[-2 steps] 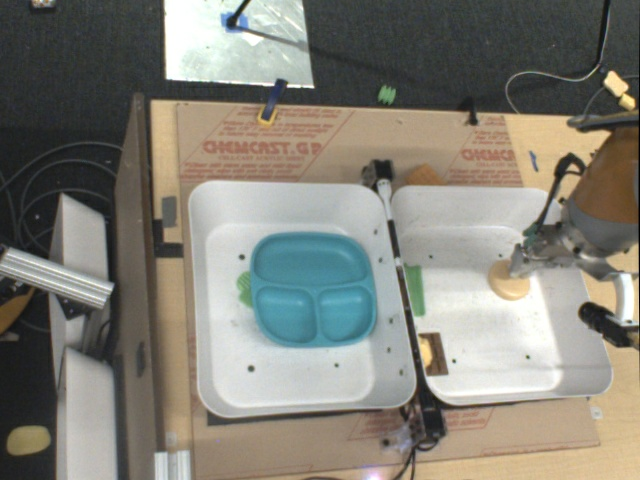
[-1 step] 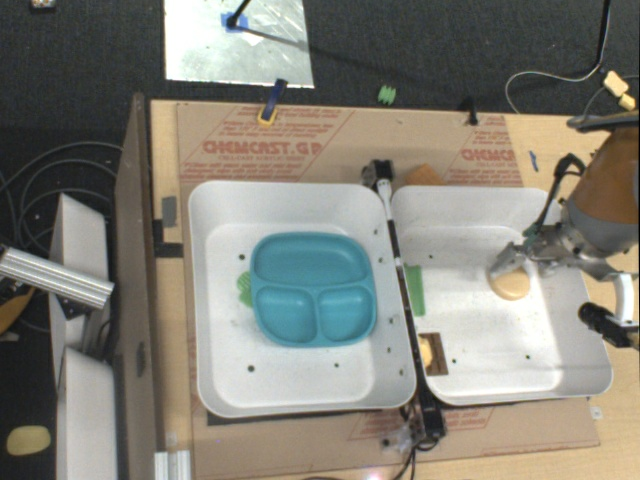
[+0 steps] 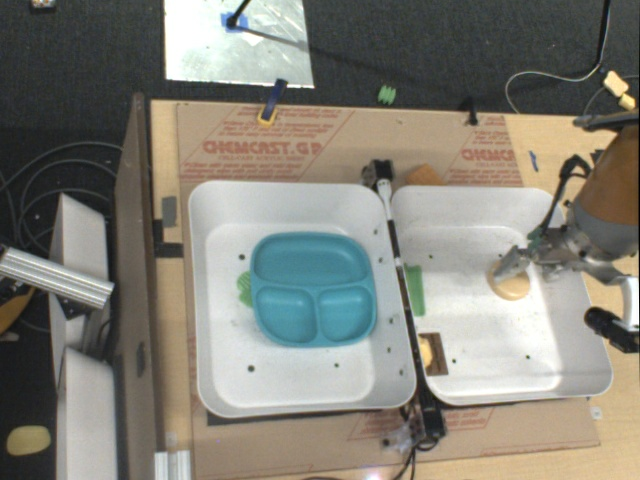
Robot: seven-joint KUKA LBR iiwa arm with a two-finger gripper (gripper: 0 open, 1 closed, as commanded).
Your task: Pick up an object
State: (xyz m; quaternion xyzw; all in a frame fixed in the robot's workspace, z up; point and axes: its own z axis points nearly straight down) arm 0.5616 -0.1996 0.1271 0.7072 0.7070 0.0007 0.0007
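A pale tan round object (image 3: pixel 511 287) lies in the right bin (image 3: pixel 470 223), towards its right side. My gripper (image 3: pixel 527 259) hangs just above and slightly behind it, reaching in from the right edge of the view; its tip overlaps the object's upper edge. Nothing can be seen held in it. A green piece (image 3: pixel 415 291) rests at the right bin's left wall. A small brown block (image 3: pixel 432 353) lies near that bin's front left corner.
The left bin (image 3: pixel 215 228) holds a blue divided plate (image 3: pixel 312 287) with a green item (image 3: pixel 244 286) poking out at its left edge. An orange object (image 3: pixel 424 175) sits on the cardboard behind the bins. Cables run along the left and upper right.
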